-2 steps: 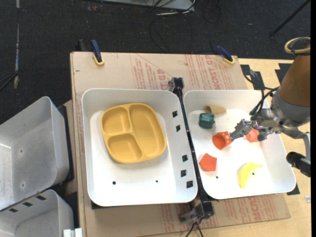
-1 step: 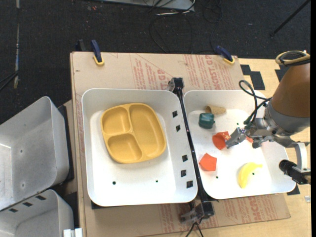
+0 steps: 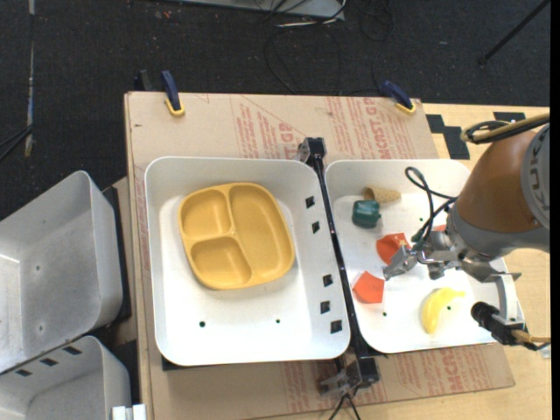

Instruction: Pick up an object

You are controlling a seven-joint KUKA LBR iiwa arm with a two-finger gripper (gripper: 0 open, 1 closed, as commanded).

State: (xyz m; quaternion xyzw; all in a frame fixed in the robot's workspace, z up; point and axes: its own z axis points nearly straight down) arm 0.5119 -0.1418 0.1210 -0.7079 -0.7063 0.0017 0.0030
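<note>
Camera view is showing 2 shallow white bins sitting side by side on a brown cardboard-covered bench (image 3: 227, 121). The left white bin (image 3: 166, 234) is holding a yellow plastic divided plate with 3 compartments (image 3: 236, 234), lying flat near the bin's middle. The right white bin (image 3: 350, 191) is holding several small things: a teal block-shaped piece (image 3: 367, 213) near the far side, a small tan oblong piece (image 3: 382, 195) just beyond it and touching or nearly touching it, an orange-red wedge (image 3: 390, 247) near the centre, a second orange-red block (image 3: 369, 288) closer to the near left part of the bin, and a yellow banana-shaped toy (image 3: 438, 309) lying toward the near edge.

The grey arm with the orange band (image 3: 503, 191) is reaching in from the right and hanging over the right bin. Its two-finger gripper (image 3: 418, 261) is hovering just beside the orange-red wedge, between that wedge and the yellow banana-shaped toy, with nothing visibly caught in it. Whether it is apart or together, I cannot tell from this slanted angle, as the metal parts are blurring into each other. 2 blue-and-yellow clamps (image 3: 172, 94) are gripping the bench's far edge.
</note>
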